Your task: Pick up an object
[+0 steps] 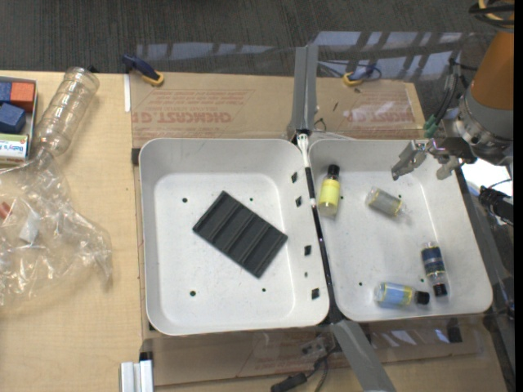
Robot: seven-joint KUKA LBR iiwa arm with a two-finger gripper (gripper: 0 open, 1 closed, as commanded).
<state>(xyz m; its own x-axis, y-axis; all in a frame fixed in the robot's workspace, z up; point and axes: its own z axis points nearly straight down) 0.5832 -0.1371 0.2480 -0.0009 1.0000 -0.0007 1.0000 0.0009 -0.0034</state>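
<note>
The right bin holds a yellow bottle by its left wall, a small clear jar lying near the middle, a dark bottle with a blue label at the right, and a blue-labelled bottle lying at the front. A black ribbed slab lies in the left bin. My gripper hangs over the right bin's far right corner, up and to the right of the clear jar. It is open, with nothing between its fingers.
A divider rail runs between the bins. On the bench to the left lie a clear plastic bottle, crumpled plastic wrap and a box of coloured blocks. Cardboard lies behind the bins.
</note>
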